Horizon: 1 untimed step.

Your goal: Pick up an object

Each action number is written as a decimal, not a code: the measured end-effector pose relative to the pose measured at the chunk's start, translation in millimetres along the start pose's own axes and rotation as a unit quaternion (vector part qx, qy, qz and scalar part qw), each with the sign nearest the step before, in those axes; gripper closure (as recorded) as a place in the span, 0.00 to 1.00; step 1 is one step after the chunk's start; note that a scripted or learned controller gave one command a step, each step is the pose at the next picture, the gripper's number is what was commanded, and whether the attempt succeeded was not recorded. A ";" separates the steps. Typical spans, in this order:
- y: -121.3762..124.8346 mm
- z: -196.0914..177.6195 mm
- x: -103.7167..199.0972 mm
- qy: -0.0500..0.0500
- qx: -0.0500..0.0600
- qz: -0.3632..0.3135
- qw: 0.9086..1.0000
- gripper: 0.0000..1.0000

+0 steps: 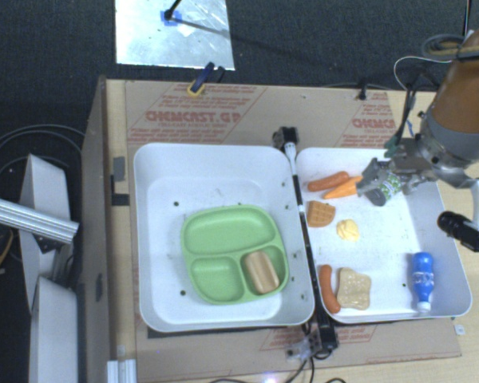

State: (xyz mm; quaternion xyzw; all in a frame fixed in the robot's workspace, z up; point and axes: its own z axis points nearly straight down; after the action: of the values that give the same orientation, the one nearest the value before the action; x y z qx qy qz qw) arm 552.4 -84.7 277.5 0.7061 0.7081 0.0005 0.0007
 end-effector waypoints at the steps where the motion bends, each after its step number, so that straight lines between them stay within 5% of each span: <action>1: 43.8 94.4 6.8 0.000 0.002 0.000 1.000 0.00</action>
State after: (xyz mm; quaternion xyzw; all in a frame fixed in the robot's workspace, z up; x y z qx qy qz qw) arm 596.4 -77.8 183.2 0.7059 0.7083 -0.0005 -0.0007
